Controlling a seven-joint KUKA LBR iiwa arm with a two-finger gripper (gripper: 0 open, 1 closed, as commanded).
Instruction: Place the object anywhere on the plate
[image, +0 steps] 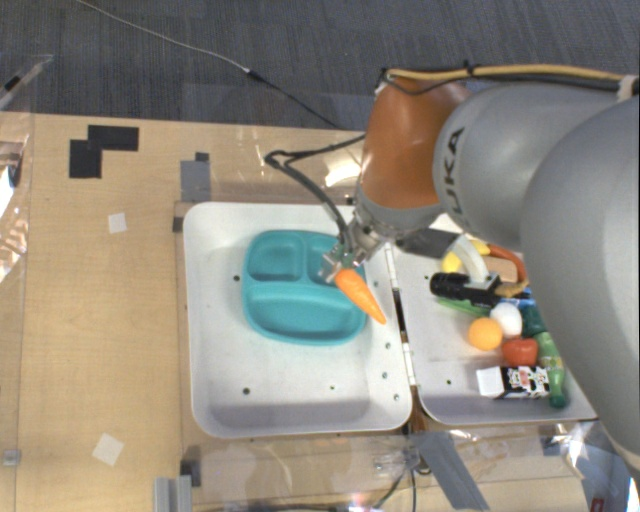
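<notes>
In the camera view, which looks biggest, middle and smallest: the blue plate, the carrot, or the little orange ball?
Largest to smallest, as they look:
1. blue plate, by far the widest.
2. carrot, over the plate's right edge by the gripper.
3. orange ball, in the right bin.

Arm hides much of the right-hand bin; gripper fingers too small to read

The grey arm (540, 180) runs off the top and right edges and covers the back of the right bin (450, 400) beyond the gripper (340, 262). Right of the gripper, the heaped toys (505, 335) overlap and are partly hidden. The carrot (360, 295) has its upper end at the gripper, contact unclear.
</notes>
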